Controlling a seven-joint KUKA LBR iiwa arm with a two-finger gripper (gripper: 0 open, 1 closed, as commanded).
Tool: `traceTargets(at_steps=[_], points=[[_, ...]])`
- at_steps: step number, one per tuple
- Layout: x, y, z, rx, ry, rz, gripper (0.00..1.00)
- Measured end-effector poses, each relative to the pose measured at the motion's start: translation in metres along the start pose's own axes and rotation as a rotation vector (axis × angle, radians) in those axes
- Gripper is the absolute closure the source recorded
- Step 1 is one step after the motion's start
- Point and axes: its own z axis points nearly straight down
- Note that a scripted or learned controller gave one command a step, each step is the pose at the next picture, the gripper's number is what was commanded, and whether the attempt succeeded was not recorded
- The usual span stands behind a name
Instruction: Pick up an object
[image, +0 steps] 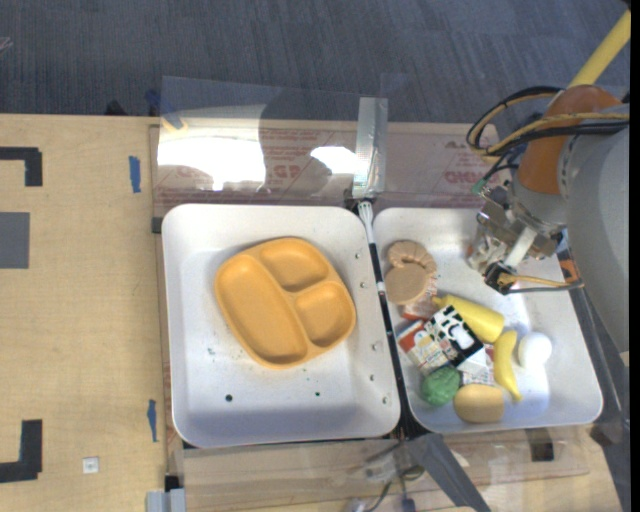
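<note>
From the yellow divided plate in the left bin, look right to the heap with the banana, lying lengthwise toward you, below-left of the gripper, whose grip you cannot tell, hemmed by the right bin's rim.

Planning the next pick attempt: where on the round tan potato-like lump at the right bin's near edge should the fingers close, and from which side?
Probably straight down from above, closing across the middle of the round tan potato-like lump. Its top is exposed, but a green leafy item presses at its left and a yellow banana at its right, so the far and near sides look freer. The gripper hangs over the bin's far end.
</note>
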Motion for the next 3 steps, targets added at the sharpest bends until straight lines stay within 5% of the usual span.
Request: traceTargets(at_steps=[1,2,3], points=[[-0.009,-0.036,-0.180,-0.015,0.009,0.227,1.00],[-0.010,-0.038,-0.174,-0.006,0.003,0.227,0.00],[-0.066,-0.083,-0.116,0.001,0.001,0.624,0.00]])
